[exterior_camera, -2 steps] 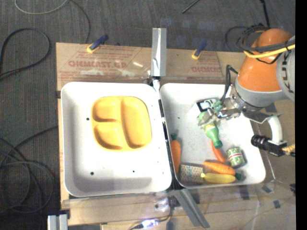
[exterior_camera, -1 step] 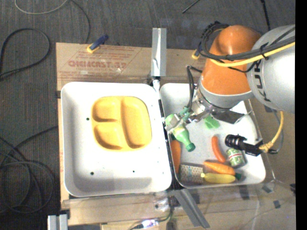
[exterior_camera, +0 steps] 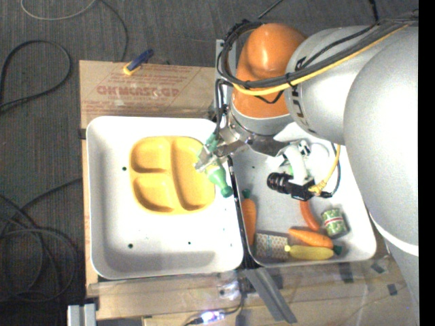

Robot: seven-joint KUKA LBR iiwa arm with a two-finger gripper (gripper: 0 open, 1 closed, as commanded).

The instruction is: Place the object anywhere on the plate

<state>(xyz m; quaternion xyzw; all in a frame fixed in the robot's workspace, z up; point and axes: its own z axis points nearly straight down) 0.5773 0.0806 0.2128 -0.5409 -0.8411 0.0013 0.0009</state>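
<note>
Grey arm (exterior_camera: 360, 114) looms over the bins, its gripper (exterior_camera: 211, 153) pinching a green object (exterior_camera: 218, 176) at the yellow plate's (exterior_camera: 166, 175) right rim, so I'd shift it left over a compartment before releasing.

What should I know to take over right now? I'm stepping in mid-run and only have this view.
Gripper: at the right edge of the yellow plate, with a green object between its fingers.
Plate: in the left bin, three compartments.
Right bin: carrots, a yellow piece, a small can and other items.
Done: green object picked up, brought to the plate's edge.
Left: move over the plate, release, check it lands.
</note>
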